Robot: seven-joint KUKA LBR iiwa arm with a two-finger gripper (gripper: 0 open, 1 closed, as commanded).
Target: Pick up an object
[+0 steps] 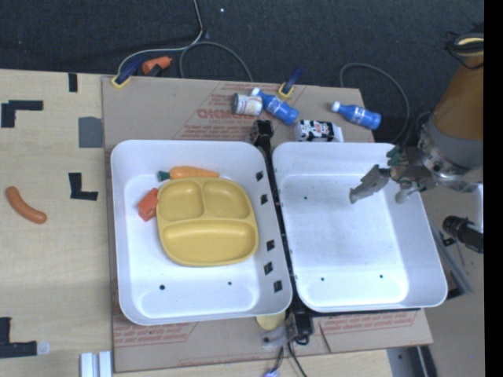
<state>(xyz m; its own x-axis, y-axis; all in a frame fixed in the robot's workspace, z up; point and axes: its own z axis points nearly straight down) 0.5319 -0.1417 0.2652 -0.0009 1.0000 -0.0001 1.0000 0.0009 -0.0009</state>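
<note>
- The pincer [385, 185] hangs over the right bin [354, 289] near its upper right corner, fingers spread apart with nothing between them.
- The arm [464, 108] is cut off at the right edge.
- In the left bin [134, 289] a yellow divided plate [207, 220] covers part of a carrot [192, 173] and an orange piece [148, 204] at its left rim; what that piece is cannot be made out.
- Two blue bottles [279, 107] lie on the table [47, 273] behind the bins, and a sausage [25, 205] lies far left.
</note>
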